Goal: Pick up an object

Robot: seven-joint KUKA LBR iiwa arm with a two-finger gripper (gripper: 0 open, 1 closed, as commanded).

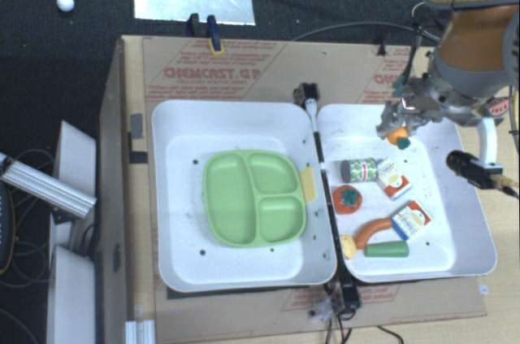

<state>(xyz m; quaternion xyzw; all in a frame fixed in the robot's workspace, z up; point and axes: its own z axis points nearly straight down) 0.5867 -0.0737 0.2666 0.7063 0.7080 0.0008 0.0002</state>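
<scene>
- Evidently the gripper (396, 125) hangs low at the far side of the right bin (467, 253), its fingers pinching a small orange object (399, 140), which sits just below them, clear of the other items.
- Nearer than the orange object lie a green can (358, 170), two small cartons (393, 181), a red tomato-like toy (348, 199) and a green stick (385, 250), loosely scattered, probably so single picks are possible.
- Left of that bin, the left bin (175, 196) carries a green divided plate (253, 198) lying flat.
- Judging by the grip, lifting comes next.

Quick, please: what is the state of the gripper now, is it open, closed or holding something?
Gripper: low over the right bin, a small orange object at its tip; grasp cannot be told.
</scene>
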